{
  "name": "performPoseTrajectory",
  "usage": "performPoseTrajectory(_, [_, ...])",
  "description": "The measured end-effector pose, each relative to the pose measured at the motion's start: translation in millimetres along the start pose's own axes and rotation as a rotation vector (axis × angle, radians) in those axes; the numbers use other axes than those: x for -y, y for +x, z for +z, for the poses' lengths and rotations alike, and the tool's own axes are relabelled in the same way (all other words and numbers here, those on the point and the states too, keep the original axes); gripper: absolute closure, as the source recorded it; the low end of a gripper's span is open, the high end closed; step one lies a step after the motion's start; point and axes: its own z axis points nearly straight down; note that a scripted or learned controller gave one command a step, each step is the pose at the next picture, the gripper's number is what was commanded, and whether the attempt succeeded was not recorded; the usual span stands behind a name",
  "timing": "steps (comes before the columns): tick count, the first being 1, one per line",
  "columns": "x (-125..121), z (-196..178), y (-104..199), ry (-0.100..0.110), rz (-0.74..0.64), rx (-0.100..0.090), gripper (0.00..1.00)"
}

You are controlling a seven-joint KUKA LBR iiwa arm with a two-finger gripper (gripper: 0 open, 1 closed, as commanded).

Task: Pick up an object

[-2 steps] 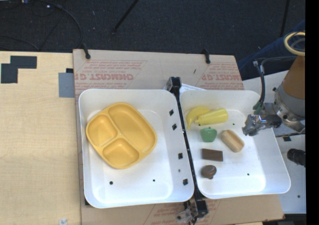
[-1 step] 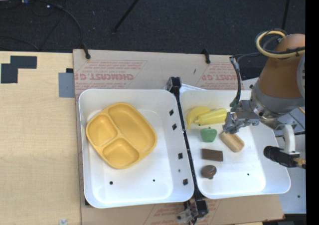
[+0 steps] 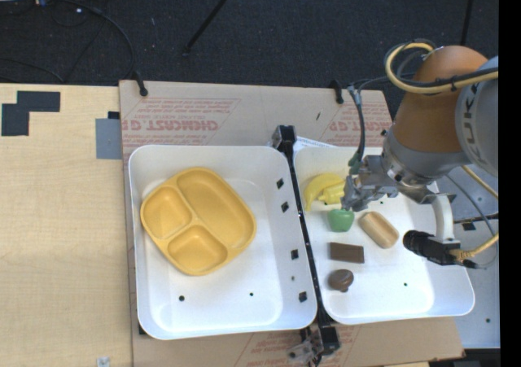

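The right bin point(image 3: 407, 300) holds a yellow banana point(image 3: 322, 189), a green apple-like piece point(image 3: 340, 220), a tan cylinder point(image 3: 378, 229), a flat brown block point(image 3: 346, 253) and a small brown round piece point(image 3: 340, 280). My gripper point(image 3: 352, 198) hangs over the upper left of this bin, right above the green piece and beside the banana. Its tips sit close to the green piece's top; nothing is visibly lifted.
The left bin point(image 3: 203, 308) carries a yellow three-compartment plate point(image 3: 197, 219). A black divider rail point(image 3: 297, 227) runs between the bins. The arm's orange band and grey wrist point(image 3: 431, 129) cover the right bin's upper right corner.
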Motion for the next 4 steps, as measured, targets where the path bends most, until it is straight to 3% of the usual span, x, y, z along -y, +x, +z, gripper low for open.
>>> performPoseTrajectory(3, [-29,-5,161,0.000,-0.001,0.000,1.00])
performPoseTrajectory(4, [-28,-4,158,0.002,0.002,0.003,0.00])
